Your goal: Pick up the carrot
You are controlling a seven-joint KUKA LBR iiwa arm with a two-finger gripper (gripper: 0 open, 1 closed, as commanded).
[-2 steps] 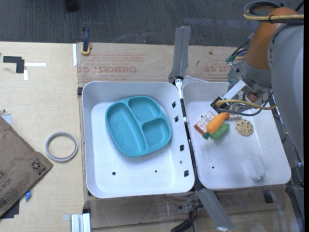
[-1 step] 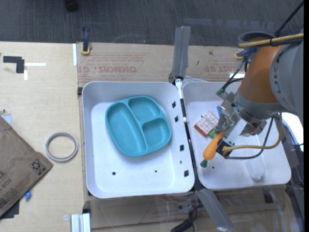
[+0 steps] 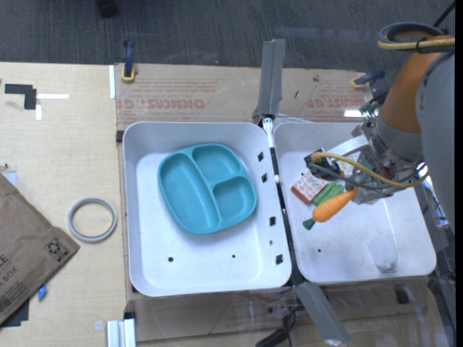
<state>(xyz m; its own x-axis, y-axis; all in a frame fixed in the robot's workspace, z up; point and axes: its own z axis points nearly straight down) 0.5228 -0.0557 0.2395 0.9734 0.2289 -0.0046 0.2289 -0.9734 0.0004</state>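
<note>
A fixed overhead camera looks down at a slant on a wooden bench holding two shallow white bins side by side. Nearest the viewer, at the bottom of the right bin (image 3: 405, 266), a small clear plastic cup (image 3: 382, 254) lies on the white floor, hard to make out. A little farther back in the same bin lies one carrot (image 3: 334, 206), a toy by the look of it, orange with a short green stub at its lower left end, resting slantwise near the bin's middle. Just beside it are a green piece (image 3: 327, 192) and a small red and white packet (image 3: 307, 187). The carrot is probably light, stiff and somewhat smooth, so a grip across the thick middle of the orange body seems the safest hold (the tapering ends could slip out). The gripper (image 3: 364, 187) sits at the carrot's upper right tip amid cables, and whether its jaws are spread or closed, or have any hold on the carrot, cannot be told. The left bin (image 3: 145, 266) holds one teal divided plate (image 3: 208, 186) with three compartments. On the bench to the left lie one roll of tape (image 3: 92, 218) and one brown cardboard box (image 3: 25, 248). Farthest back, the grey arm (image 3: 434, 107) with its orange band rises at the right.
</note>
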